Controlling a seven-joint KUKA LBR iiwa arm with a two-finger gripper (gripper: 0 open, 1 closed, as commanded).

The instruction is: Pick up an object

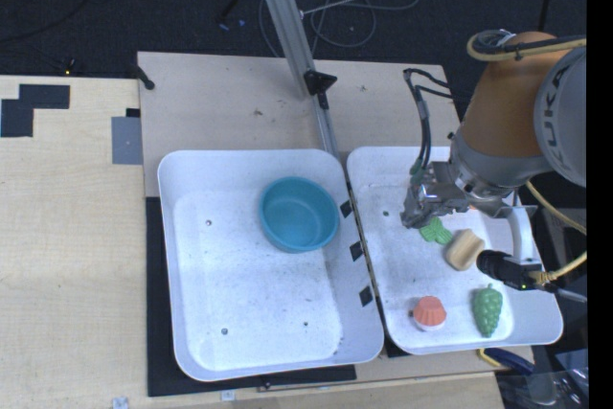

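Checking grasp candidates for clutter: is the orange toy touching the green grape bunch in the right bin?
Apart. In the camera view, the orange toy and the green grape bunch lie side by side with a plain strip of white floor of the right bin between them.

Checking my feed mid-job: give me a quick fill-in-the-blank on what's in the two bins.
1. The blue bowl sits in the ____ bin.
2. The green grapes lie in the ____ bin.
3. Beside the grapes lies an orange-red ____.
4. The end effector is over the ____ bin.

Missing words: left; right; toy fruit; right
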